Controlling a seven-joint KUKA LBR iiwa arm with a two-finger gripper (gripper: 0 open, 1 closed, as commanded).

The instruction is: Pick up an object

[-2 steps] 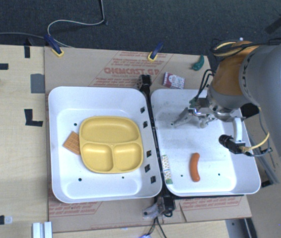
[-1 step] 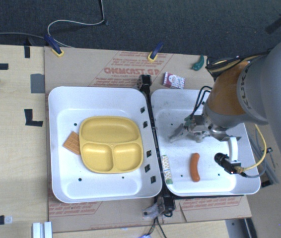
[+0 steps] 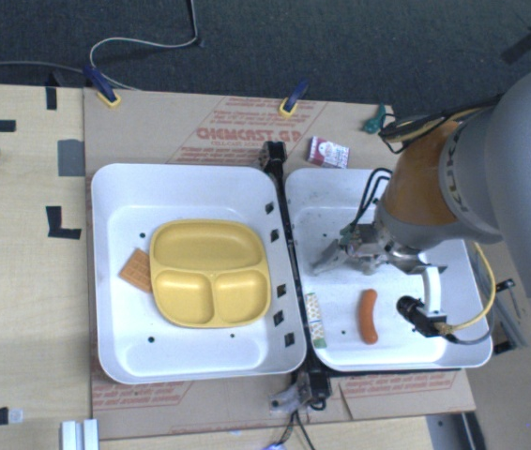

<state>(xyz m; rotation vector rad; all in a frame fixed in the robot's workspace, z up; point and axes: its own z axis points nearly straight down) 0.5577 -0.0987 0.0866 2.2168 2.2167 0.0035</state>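
Lettering in red, "CHEMCAST GP", is printed on the cardboard sheet beneath the two bins. A small red-and-white packet is seen at 12 o'clock of the right bin, its print too small to be read. The gripper is lowered into the right bin, its fingers slightly spread and nothing gripped between them. The sausage is found on the bin floor, near, at 5 o'clock of the gripper. A yellow divided tray and a brown cracker are held by the left bin.

tool in right bin, sausage nearby
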